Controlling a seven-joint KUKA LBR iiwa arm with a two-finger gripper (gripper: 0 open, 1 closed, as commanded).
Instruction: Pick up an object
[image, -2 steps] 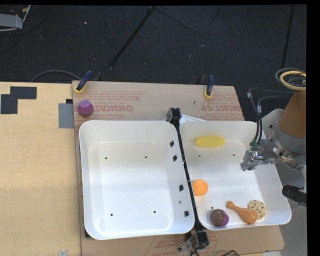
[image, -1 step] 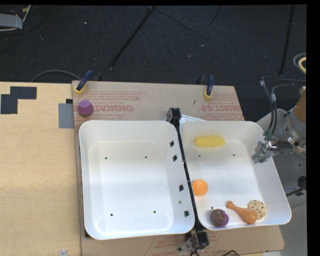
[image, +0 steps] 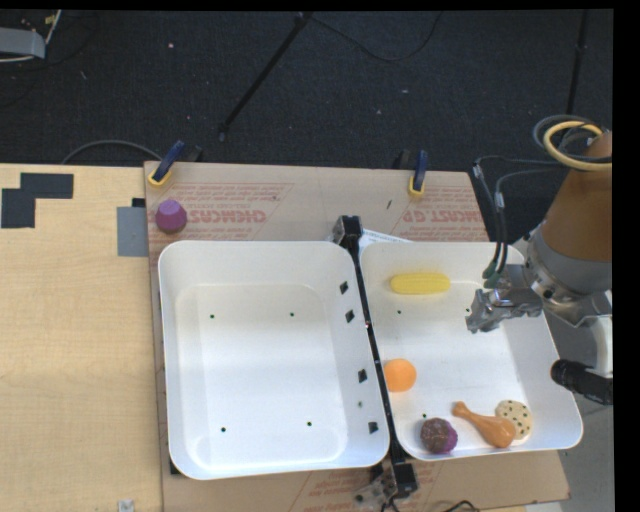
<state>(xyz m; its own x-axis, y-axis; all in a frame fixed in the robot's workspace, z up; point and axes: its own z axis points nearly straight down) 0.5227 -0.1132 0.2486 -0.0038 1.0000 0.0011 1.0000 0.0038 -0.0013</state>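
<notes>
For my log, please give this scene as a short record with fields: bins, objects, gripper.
bins: left bin, right bin
right bin contents: yellow corn cob, orange ball, purple ball, toy chicken drumstick, spotted cookie
outside the bins: purple cupcake on the cardboard
gripper: above the right bin, right of the corn cob, holding nothing visible

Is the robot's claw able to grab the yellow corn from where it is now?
Probably yes. The claw hangs over the right bin, just right of the corn and a bit nearer the camera. Bare white bin floor lies between them, and the other toys sit near the front.
</notes>
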